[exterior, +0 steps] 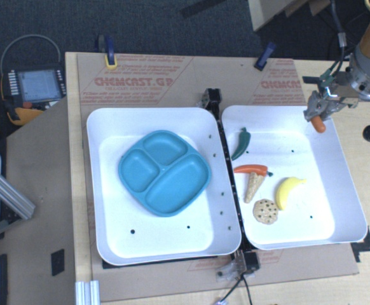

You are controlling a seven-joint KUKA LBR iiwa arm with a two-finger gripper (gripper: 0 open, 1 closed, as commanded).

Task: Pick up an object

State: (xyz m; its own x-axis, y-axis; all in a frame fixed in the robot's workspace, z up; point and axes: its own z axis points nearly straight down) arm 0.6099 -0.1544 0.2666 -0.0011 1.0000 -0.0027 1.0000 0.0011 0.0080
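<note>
My gripper (316, 115) hangs over the far right corner of the right bin (337, 170). A small orange piece (318, 126) sticks out from between its fingertips, and the fingers are shut on it, lifted off the bin floor. On the right bin's floor lie a green pepper (241, 143), a red-orange carrot-like piece (251, 169), a beige cone (253, 187), a round cookie (266, 211) and a yellow banana-shaped piece (288, 191).
A blue divided plate (164, 171) lies in the middle of the left bin (109, 234). Both bins rest on a cardboard sheet (172, 81) held by clamps at the back edge. A small screen (39, 84) stands off the bench at far left.
</note>
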